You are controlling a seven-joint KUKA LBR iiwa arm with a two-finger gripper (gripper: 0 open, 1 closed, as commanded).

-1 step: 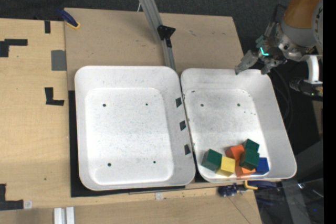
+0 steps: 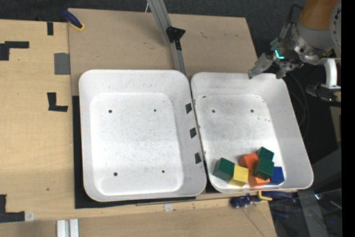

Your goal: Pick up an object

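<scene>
The arm [image 2: 319, 14] is reaching in from the right side of the bench [image 2: 122, 36], its orange band sitting high near the top right corner, and the gripper [image 2: 268, 67] is hanging just above the far right corner of the right bin [image 2: 288, 114], over the rim rather than over the middle of the bin. Two dark fingers [image 2: 257, 70] are pointing down and to the left toward that rim, and they are standing slightly apart with nothing showing between them. A small teal light is glowing on the wrist just above them. The blocks are lying well away from the gripper, bunched together in the near corner of the right bin: a dark green block [image 2: 224, 168] is sitting at the left of the bunch, a yellow block [image 2: 241, 175] is touching it on its right, an orange block [image 2: 249, 162] is lying behind the yellow one, a second green block [image 2: 265, 160] is resting on the right side of the pile, and a blue block [image 2: 277, 175] is sitting at the near right, close to the bin wall. The left bin [image 2: 91, 119] is lying side by side with the right one, their walls touching along the middle. A grey metal rail [image 2: 157, 5] is running at a slant from the top of the view down to where the two bins meet.
</scene>
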